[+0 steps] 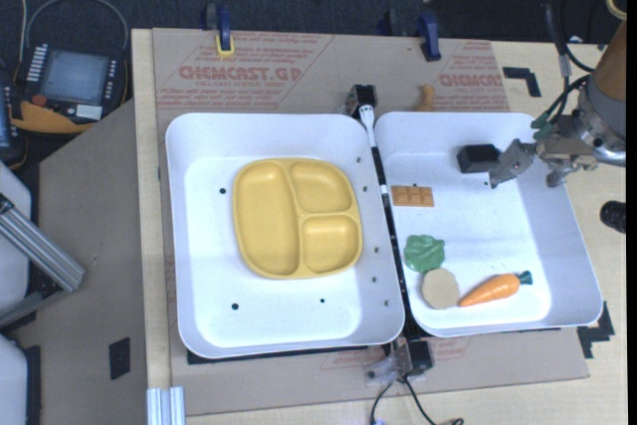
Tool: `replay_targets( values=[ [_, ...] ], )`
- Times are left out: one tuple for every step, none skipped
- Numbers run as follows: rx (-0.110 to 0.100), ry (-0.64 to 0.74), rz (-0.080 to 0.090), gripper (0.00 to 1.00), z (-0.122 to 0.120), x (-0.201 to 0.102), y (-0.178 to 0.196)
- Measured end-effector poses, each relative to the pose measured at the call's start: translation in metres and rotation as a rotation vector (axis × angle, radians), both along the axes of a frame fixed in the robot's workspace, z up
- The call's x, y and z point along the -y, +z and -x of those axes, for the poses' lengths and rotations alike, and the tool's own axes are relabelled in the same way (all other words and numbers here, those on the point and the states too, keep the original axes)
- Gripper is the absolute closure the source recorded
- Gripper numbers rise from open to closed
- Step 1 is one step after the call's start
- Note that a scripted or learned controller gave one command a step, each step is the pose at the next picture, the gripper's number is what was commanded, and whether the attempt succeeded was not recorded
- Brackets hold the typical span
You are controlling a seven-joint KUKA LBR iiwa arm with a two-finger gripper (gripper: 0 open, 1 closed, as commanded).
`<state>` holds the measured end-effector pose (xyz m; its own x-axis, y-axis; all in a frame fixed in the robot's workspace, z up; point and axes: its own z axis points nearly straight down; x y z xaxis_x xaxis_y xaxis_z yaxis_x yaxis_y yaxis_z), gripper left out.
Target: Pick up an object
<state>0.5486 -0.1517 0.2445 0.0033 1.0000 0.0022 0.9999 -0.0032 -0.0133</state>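
**Gripper at the right bin's far corner, nothing in its grasp**

We see the gripper at the right edge of the right bin, toward that bin's far end, with the grey arm coming in behind it from the right. We cannot make out whether it is parted or closed; the angle hides that. We see no object between its tips.

The things it could pick up all lie on the floor of the right bin, apart from the gripper. A small brown waffle piece sits near the bin's left wall, about halfway along. Nearer to us, a green leafy piece lies just beside a round beige piece; the two look to be touching or nearly so. An orange carrot with a green top lies on its side just to the right of the beige piece, its green end pointing right and slightly away from us.

In the left bin we find a yellow divided plate with three compartments, lying flat near the middle of the bin.

Both bins rest side by side on a cardboard sheet with red print, held at its far edge by two blue clamps. Off the bench to the left, a handheld unit with a screen lies on the dark floor.
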Motion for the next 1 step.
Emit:
replay_targets(
  values=[
    [0.013,0.003,0.002,0.00,-0.0025,-0.0004,0.0069]
  ],
)
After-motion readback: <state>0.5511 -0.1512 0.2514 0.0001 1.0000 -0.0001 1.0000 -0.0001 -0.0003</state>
